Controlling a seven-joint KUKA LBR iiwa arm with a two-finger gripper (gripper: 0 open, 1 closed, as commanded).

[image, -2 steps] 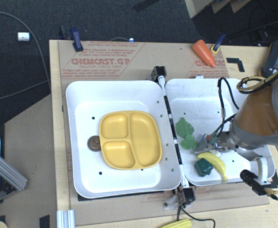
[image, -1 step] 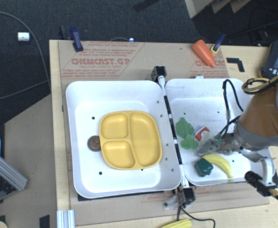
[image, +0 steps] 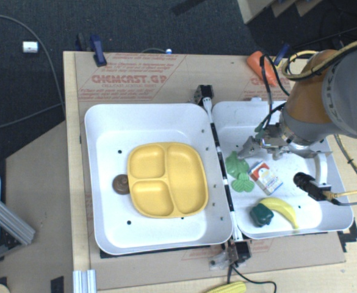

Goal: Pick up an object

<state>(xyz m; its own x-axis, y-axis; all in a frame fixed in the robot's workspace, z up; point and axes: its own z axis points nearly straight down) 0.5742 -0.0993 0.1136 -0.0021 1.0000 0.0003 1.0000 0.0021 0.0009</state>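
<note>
My gripper (image: 265,149) hangs over the back half of the right bin (image: 324,221), open, with nothing between its fingers. Just in front of it lies a small red and white box (image: 267,177). To the box's left sit light green pieces (image: 239,174). A yellow banana (image: 281,210) and a dark green block (image: 263,215) rest near the bin's front wall. The grey arm with its orange band (image: 309,96) reaches in from the right.
The left bin (image: 105,224) holds a yellow divided plate (image: 166,179) and a small brown round thing (image: 121,184) beside it. A black part (image: 309,187) of the arm's fittings hangs over the right bin's right side. Cardboard lies under both bins.
</note>
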